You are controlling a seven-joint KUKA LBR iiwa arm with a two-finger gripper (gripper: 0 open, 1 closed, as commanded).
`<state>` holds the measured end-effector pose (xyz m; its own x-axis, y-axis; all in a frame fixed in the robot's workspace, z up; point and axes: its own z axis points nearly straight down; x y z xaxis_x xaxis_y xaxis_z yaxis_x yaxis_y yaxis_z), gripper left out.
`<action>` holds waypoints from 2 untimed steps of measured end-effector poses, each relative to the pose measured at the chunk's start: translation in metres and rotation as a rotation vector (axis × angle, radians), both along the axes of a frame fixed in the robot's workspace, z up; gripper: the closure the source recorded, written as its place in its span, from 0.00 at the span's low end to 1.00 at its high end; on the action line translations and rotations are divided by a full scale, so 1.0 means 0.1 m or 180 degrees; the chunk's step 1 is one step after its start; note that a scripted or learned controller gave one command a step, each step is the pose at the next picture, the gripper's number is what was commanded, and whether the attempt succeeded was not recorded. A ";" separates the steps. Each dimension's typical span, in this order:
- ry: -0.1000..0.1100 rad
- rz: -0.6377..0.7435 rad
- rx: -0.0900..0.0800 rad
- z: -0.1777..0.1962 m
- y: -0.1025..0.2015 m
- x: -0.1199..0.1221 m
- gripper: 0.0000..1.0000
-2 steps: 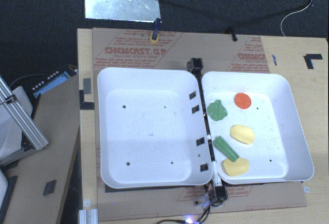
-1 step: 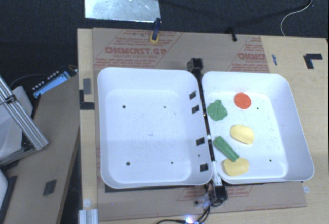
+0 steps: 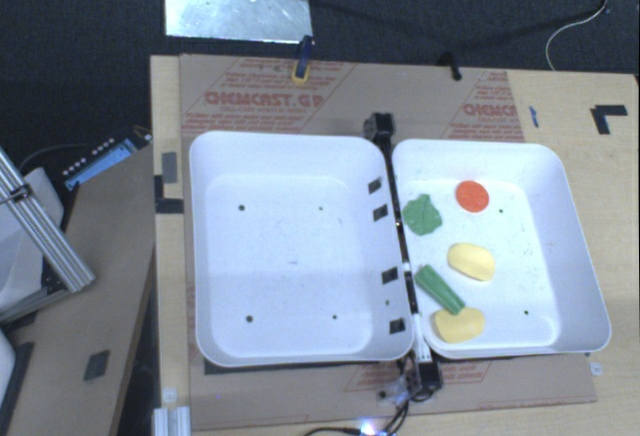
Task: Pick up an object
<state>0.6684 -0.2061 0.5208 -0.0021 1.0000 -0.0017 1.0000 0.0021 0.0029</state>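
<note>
dark carpet surrounds a bench topped with printed cardboard, bearing two white bins side by side. all the objects sit in the right bin.

the arm isn't reaching over the bins at this moment, so i cannot tell how its claw stands.

for a clean pick, the orange disc at 12 o'clock in that bin looks the safest target: it lies apart from the rest, though being flat it may need a low, centred close. the yellow lump near the middle is rounded and also free. harder are the green leaf at 10 o'clock, close to the bin wall, and the green stick, touching the yellow piece at 7 o'clock.
</note>
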 end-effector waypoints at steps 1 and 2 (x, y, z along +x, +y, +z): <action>-0.0004 0.0011 -0.0002 0.15 0.01 0.00 1.00; 0.0001 0.0000 0.0000 0.01 0.00 0.00 1.00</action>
